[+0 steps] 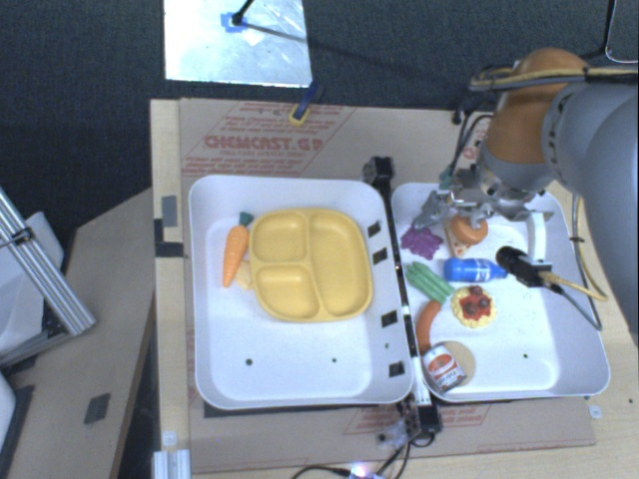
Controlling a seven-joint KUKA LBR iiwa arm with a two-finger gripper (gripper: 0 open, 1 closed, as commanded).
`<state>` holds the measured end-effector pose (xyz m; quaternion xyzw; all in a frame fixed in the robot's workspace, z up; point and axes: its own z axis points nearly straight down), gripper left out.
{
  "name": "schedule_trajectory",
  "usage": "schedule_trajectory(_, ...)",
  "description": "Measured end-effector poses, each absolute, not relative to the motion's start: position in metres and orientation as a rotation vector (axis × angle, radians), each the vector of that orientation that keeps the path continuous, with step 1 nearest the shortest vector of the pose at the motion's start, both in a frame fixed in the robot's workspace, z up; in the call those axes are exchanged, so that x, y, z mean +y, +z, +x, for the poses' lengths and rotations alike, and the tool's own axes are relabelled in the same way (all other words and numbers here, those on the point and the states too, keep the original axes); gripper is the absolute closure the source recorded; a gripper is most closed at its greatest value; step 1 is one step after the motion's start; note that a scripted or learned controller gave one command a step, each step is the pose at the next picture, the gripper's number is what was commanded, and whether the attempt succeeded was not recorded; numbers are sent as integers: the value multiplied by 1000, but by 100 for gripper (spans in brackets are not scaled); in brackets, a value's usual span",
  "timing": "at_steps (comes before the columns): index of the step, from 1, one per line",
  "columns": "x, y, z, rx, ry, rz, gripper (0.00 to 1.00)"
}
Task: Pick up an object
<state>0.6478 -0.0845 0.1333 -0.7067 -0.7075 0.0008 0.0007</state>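
arm (559, 128): comes in from the right, grey with the orange band, bent down over the back of the right bin (564, 362)
gripper (451, 208): low over the bin's back-left part, right above the orange toy, looks like it's touching or nearly touching the top of it
jaws: honestly can't tell from this angle if they're apart or together, so not calling it a grab
orange toy (469, 234): sitting in the right bin, partly covered by the gripper, just right of the purple grapes (421, 239)
blue bottle (473, 269): lying on its side just in front of the orange toy
green pod (429, 281): lies slanted near the bin's left wall, beside the bottle
sausage (427, 323): in front of the pod, along the left wall
pasta toy (473, 307): yellow with red on top, right of the sausage
can (445, 367): front-left corner of the right bin, on its side
left bin (290, 372): holds a yellow divided plate (305, 264) with a carrot (234, 252) just off its left edge
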Motion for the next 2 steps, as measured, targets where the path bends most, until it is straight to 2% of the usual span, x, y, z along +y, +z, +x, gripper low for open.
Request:
schedule_trajectory(1, -85, 114, 651, -2229, -10, -2227, 0)
schedule_trajectory(2, -85, 121, 651, -2228, -8, -2224, 100)
